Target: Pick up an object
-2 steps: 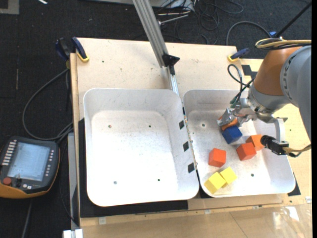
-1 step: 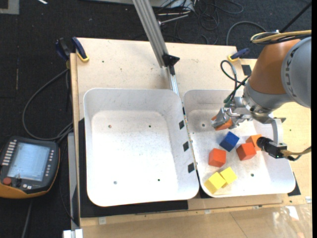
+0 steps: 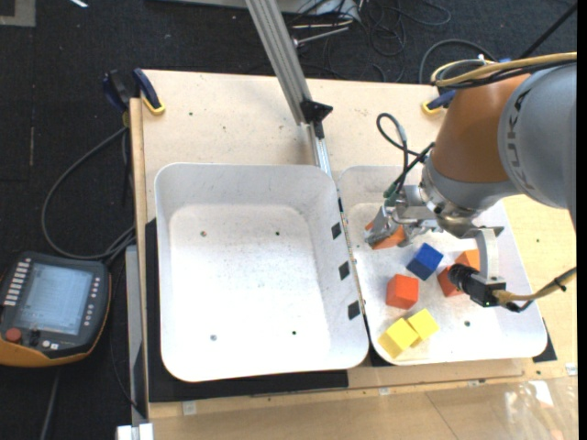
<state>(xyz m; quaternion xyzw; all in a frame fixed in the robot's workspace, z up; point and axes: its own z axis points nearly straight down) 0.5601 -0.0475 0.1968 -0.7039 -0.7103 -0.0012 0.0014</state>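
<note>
My gripper (image 3: 388, 231) is low in the right bin (image 3: 514, 337), near its left wall. An orange block (image 3: 387, 239) sits between its fingers, and the fingers are shut on it. Loose in the same bin lie a blue cube (image 3: 425, 261), a red-orange cube (image 3: 402, 291) and two yellow blocks (image 3: 409, 330) touching each other near the front. Another red block (image 3: 450, 282) and an orange one (image 3: 469, 259) lie partly hidden behind a black fitting on the arm.
The left bin (image 3: 174, 246) stands beside the right one, sharing a wall with black clips (image 3: 347, 269). A slanted metal post (image 3: 284, 53) rises from the back of the bench. The arm's bulk (image 3: 495, 145) overhangs the right bin's back.
</note>
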